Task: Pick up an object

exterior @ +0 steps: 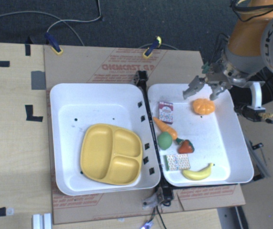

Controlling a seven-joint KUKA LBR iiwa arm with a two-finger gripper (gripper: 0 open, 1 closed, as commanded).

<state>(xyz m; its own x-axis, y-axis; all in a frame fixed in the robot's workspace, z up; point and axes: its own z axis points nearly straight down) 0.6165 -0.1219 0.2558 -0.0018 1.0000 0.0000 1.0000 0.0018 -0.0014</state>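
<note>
So, going from left to right, we note the following.

Left bin (60, 104): we see a yellow divided tray (111, 153) lying flat in it, with its three compartments facing up.

Right bin (236, 142): it sits just beside the left one, their rims touching.

Small card (166, 112): near the bin's left wall, its long axis runs up and down the view.

Carrot (165, 126): just below the card, its long axis slants from upper left to lower right, touching a green round fruit (164, 140).

Strawberry (186, 146): just right of the green fruit, with its green cap pointing left.

Patterned packet (177, 162): lies flat near the front edge.

Banana (197, 172): just below the packet, its long axis runs left to right and its stem tip points up to the right.

Orange pumpkin (203, 106): a round thing with no clear long axis, in the bin's far right part, well apart from the other items.

Gripper (204, 90): we see its two fingers spread wide, one on each side just above the pumpkin, with nothing between them.
</note>
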